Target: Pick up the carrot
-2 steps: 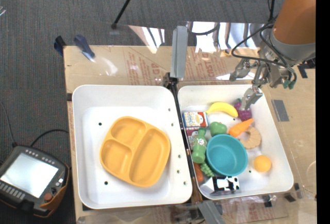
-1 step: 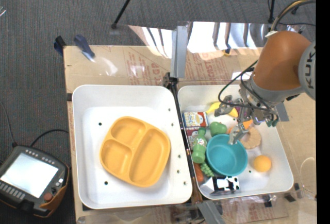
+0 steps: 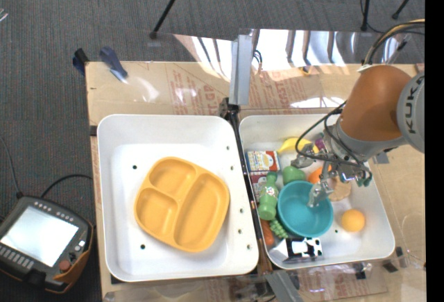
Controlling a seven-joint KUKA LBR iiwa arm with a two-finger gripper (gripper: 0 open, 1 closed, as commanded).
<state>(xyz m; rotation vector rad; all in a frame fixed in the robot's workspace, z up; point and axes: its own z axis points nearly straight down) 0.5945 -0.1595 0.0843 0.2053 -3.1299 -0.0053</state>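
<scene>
A: So, your end effector [image 3: 320, 191] sits low in the right bin [image 3: 385, 224], fingers pointing down at the right rim of the teal bowl [image 3: 304, 209]. One metal finger [image 3: 316, 195] shows against the bowl's inside; I can't tell how far the fingers are spread, and I see nothing held between them.

B: Carrot?

A: Your carrot [image 3: 268, 233] lies at the bin's left wall, a small orange-red piece just below the green bottle [image 3: 268, 198] and touching a knobbly green item [image 3: 277, 228]. The bowl is between it and the end effector, so they're apart.

B: Rest of the bin?

A: Orange ball [image 3: 352, 221] right of the bowl, a tan round piece [image 3: 340, 189] just beside the end effector, a yellow banana shape [image 3: 291, 146] near the back, a small printed carton [image 3: 260, 161] by the left wall, and a black-and-white box [image 3: 304, 247] at the front.

B: Left bin?

A: The left bin [image 3: 118, 155] holds a yellow divided plate [image 3: 182, 203]. A teach pendant [image 3: 41, 241] lies on the floor, left of the worktop [image 3: 139, 85].
</scene>
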